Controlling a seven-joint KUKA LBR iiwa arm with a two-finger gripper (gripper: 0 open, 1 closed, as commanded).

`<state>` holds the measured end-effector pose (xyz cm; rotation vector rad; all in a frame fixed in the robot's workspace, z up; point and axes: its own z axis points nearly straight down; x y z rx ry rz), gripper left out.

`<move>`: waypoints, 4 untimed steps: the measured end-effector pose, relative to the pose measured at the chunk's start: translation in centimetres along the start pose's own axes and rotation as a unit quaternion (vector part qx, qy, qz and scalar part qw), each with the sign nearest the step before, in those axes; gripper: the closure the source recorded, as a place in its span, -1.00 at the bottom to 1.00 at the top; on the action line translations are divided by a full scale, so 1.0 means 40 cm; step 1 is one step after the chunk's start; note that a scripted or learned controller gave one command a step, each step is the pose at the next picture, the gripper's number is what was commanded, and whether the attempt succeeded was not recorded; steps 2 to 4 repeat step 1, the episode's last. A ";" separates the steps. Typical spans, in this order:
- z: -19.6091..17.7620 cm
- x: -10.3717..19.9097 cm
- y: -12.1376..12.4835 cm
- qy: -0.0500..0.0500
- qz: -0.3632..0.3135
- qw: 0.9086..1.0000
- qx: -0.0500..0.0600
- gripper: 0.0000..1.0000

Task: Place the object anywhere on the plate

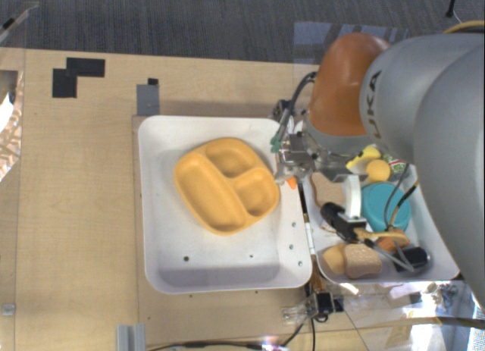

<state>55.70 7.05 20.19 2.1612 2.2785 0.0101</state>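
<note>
A yellow divided plate (226, 184) lies in the left bin (163, 266). The gripper (292, 161) hangs at frame centre, just right of the plate; whether it grips anything I cannot tell.

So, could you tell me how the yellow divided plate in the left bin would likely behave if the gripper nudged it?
The yellow plate looks moulded and stiff, so it would probably slide whole rather than flex. It lies flat and wide on the white bin, so tipping seems unlikely. Both surfaces look smooth, so it may skid easily, perhaps turning if pushed off-centre.
</note>
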 end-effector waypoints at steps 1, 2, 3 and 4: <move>0.001 -0.008 -0.001 -0.001 0.002 1.000 0.001 -1.00; 0.001 -0.008 -0.001 -0.001 0.002 1.000 0.001 -1.00; 0.001 -0.008 -0.001 -0.001 0.002 1.000 0.001 -1.00; 0.001 -0.008 -0.001 -0.001 0.002 1.000 0.001 -1.00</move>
